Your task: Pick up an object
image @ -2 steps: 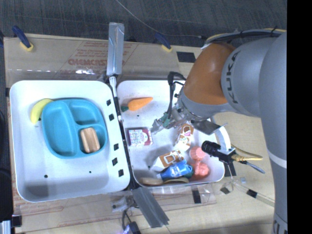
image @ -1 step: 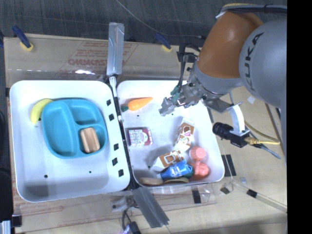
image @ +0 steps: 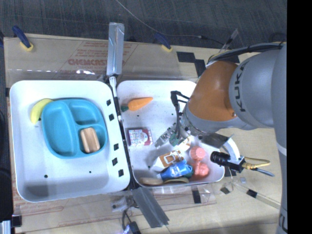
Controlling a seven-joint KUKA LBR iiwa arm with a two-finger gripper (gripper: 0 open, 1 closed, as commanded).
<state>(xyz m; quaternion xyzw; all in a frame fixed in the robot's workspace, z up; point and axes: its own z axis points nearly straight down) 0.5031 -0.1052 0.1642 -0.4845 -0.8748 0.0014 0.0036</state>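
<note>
Robotics lab — taped cardboard bench [image: 73, 57], clamps [image: 22, 37], loose cables [image: 122, 9], carpet floor [image: 48, 9]

You've got two bins side by side: in the left bin [image: 29, 179] a tray [image: 61, 130] holds a bread piece [image: 90, 139], with a banana [image: 38, 108] touching its far left corner. In the right bin [image: 146, 87], the carrot [image: 140, 103] lies at the back, a packet [image: 139, 136] mid-left, and the gripper [image: 171, 136] sits just right of it, above a cluster of items [image: 183, 167] along the front.

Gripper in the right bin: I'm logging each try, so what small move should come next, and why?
Probably a short descent. The gripper hovers in the right bin above the clutter, next to the small red packet, with nothing seen between its fingers. The carrot lies farther off.
</note>
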